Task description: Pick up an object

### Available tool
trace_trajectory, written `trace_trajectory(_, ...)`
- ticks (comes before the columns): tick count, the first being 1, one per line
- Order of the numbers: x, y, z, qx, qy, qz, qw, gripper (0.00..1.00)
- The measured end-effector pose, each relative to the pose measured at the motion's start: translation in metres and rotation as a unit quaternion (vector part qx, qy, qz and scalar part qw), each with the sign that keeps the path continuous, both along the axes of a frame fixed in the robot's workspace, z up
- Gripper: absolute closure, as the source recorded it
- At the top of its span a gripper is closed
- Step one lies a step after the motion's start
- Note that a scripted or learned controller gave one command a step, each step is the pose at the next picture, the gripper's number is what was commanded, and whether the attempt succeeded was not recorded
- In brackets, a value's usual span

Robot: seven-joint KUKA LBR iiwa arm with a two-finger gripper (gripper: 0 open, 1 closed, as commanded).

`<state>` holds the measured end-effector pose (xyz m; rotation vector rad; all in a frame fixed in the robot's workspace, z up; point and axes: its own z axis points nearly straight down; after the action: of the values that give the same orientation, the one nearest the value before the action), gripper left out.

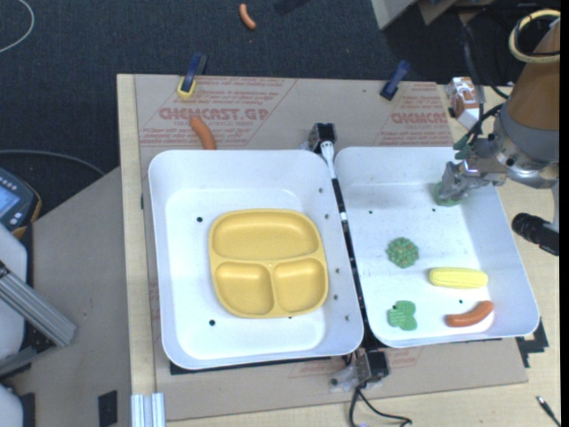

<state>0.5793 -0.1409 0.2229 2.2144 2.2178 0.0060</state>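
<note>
step: approach, nothing lifted yet | hand (451,188) hovering low at the right bin's (507,238) far corner, grip state: cannot tell | objects: corn cob (458,278), sausage (468,314) lying near front | next: travelling forward, descending over one

Taking the yellow divided plate (267,262) as landmark: it fills the middle of the left bin (169,238), leaving bare margins all round it. Beyond the rims to its right, four small items crowd the right bin's (373,176) near half; the far half lies open apart from the gripper (452,190).
</note>
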Motion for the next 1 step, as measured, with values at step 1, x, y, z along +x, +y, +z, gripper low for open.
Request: trace_trajectory(1, 0.0026, 0.0504, -0.0036, 0.0023, 0.005, 0.002, 1.0000, 1.00)
